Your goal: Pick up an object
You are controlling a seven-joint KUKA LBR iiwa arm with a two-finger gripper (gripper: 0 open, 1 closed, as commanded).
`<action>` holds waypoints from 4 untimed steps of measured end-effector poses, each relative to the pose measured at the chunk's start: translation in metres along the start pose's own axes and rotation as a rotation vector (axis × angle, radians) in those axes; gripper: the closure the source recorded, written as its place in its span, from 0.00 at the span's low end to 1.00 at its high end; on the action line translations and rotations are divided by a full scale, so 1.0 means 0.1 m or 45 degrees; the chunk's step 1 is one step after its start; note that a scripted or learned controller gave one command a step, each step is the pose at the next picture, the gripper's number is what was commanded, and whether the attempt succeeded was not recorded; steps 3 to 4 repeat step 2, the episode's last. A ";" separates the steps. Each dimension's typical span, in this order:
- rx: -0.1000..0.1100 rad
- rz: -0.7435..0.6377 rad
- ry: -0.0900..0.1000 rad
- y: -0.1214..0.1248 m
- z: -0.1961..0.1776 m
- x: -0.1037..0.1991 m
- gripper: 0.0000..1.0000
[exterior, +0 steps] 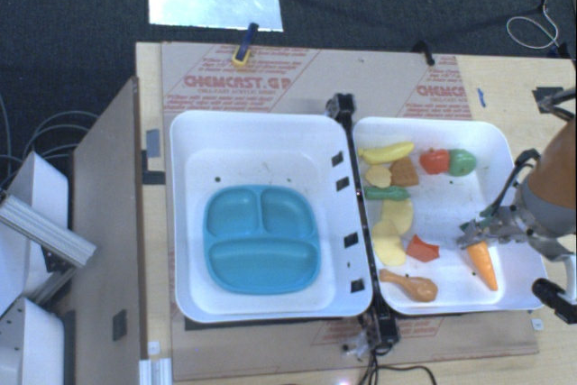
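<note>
My gripper (pixel 480 234) hangs low over the right part of the right bin (pixel 491 138), with the grey arm (pixel 550 194) coming in from the right edge. Directly beneath it lies an orange carrot (pixel 484 266), its upper end touching or just under the gripper tip. To the left of the carrot sit a red wedge (pixel 422 249) and a brown drumstick (pixel 410 286). Further back in the same bin lie a yellow banana (pixel 388 152), a red tomato (pixel 435 160) and a green fruit (pixel 462 161).
A brown piece (pixel 404 173), a green pod (pixel 386 193) and two pale yellow pieces (pixel 395 216) lie along the right bin's left wall. The left bin (pixel 189 221) holds a blue divided plate (pixel 261 239). A black divider (pixel 356 212) runs between the bins.
</note>
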State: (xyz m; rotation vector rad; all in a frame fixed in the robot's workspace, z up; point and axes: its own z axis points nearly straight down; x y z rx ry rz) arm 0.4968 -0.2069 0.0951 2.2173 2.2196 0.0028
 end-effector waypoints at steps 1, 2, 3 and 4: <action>0.006 -0.013 0.006 0.03 0.11 1.14 1.00; -0.012 -0.014 0.003 0.55 -0.96 1.72 1.00; -0.012 -0.014 0.003 0.55 -0.96 1.72 1.00; -0.012 -0.014 0.003 0.55 -0.96 1.72 1.00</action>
